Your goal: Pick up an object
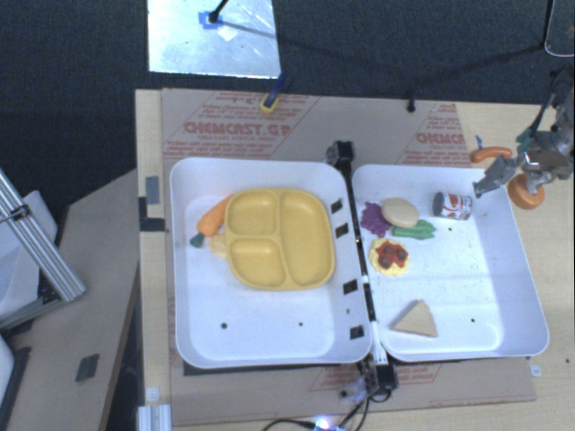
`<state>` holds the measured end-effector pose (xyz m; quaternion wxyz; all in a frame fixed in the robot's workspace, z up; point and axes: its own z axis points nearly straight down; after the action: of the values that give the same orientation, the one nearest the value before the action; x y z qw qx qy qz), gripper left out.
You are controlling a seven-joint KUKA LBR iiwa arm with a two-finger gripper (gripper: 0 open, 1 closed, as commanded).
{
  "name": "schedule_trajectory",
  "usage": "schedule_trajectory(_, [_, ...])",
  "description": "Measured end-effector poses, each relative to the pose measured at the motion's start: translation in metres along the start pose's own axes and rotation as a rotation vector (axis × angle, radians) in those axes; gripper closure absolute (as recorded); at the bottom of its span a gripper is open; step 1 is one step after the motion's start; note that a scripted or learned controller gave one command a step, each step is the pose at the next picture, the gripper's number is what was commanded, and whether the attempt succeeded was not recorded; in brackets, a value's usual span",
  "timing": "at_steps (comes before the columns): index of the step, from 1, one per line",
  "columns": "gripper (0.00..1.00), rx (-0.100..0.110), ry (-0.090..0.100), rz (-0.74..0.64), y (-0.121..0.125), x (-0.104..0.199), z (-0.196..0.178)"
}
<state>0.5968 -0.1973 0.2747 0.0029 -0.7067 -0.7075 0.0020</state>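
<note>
I see the tabletop carrying two white bins: left bin with a yellow divided plate at centre and a toy carrot at its 9 o'clock. Right bin has a tan wedge at 6, a bread roll, green piece, purple bit and small pizza around 10, a can at 12. End effector sits at 1 o'clock over the bin rim, just beside the can; I can't tell its opening
</note>
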Motion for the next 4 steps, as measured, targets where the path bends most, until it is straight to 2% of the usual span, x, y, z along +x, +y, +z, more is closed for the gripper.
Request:
schedule_trajectory(1, [0.0,-0.009,-0.002,-0.002,0.002,0.0,-0.005])
schedule_trajectory(4, [0.0,-0.003,0.0,0.0,-0.005,-0.001,0.177])
